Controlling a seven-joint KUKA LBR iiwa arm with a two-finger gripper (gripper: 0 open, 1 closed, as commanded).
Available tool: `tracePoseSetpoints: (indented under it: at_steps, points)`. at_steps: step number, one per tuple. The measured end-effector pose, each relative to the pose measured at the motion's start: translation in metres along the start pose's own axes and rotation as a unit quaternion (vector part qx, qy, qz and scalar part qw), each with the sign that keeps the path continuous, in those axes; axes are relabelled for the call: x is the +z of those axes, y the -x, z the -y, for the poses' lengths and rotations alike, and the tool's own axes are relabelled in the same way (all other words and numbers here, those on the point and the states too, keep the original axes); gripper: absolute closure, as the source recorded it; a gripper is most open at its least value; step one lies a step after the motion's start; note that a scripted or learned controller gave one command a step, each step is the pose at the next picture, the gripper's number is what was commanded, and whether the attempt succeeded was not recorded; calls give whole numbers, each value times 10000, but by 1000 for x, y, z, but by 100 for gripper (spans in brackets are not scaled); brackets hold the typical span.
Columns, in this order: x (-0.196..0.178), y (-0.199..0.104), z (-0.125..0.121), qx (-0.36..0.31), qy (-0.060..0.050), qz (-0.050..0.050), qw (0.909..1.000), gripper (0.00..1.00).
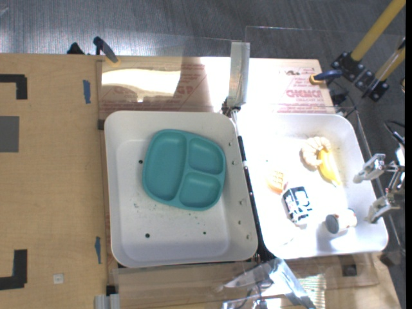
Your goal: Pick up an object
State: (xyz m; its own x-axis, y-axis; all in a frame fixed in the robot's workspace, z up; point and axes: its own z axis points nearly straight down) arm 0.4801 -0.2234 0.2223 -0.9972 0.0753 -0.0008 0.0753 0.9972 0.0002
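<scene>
No arm is over the bins, so the gripper's state cannot be told. Candidate objects lie in the right bin: a banana, a small blue-and-white pack. Choose the isolated pack, descending centred, clear of the wall.

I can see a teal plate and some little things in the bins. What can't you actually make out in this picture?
- Small items in the right bin, camera view: glare washes them out; the yellow piece and the blue-and-white item can't be identified.
- Orange bit: too small to tell.
- Grey-tipped object: blurred, shape unclear.
- Dark specks around the teal plate in the left bin: too tiny to say whether crumbs or marks.
- Metal parts at the right edge: cut off.
</scene>
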Motion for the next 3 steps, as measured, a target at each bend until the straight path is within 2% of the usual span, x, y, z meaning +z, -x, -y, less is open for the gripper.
tracePoseSetpoints:
  at_steps: [1,2,3]
  points:
    - [-3,43,-18,766,-4,33,9971,0]
    - [-37,2,-10,409,-10,34,9992,0]
    - [15,5,-1,1676,2,-2,9859,0]
